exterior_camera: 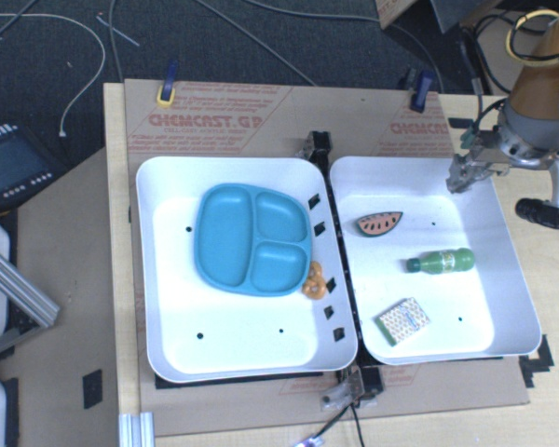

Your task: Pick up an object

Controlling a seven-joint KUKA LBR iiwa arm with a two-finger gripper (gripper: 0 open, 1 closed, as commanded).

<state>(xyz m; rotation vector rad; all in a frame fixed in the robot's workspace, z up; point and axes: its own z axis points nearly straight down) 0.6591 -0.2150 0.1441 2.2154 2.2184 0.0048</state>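
Far left, you've got a dark screen device (9, 161) off the bench, partly cut by the frame edge, with loose cables (84, 26) on the dark floor above it. The bench (121, 250) is pale board with a printed cardboard sheet (214, 110) under the bins, clipped by a blue clamp (169, 82) at the back.

Left bin (168, 343): white, shallow, rounded corners. A blue three-compartment plate (253, 238) lies flat in it; a small orange-brown lumpy item (314, 281) touches the plate's right rim, too small to identify.

Right bin (503, 324): a watermelon-slice toy (379, 223) near the back left, a green bottle (441, 262) lying on its side in the middle, a flat grey-green patterned packet (402, 319) toward the front. All three lie apart from each other.

The hand (458, 177) hangs over the right bin's back right corner, well apart from the watermelon and bottle. You can't tell whether it's spread or pressed together; it's dark, blurred and small. The arm (540, 91) above it is cut off by the right edge. A second blue clamp (421, 89) sits just behind.
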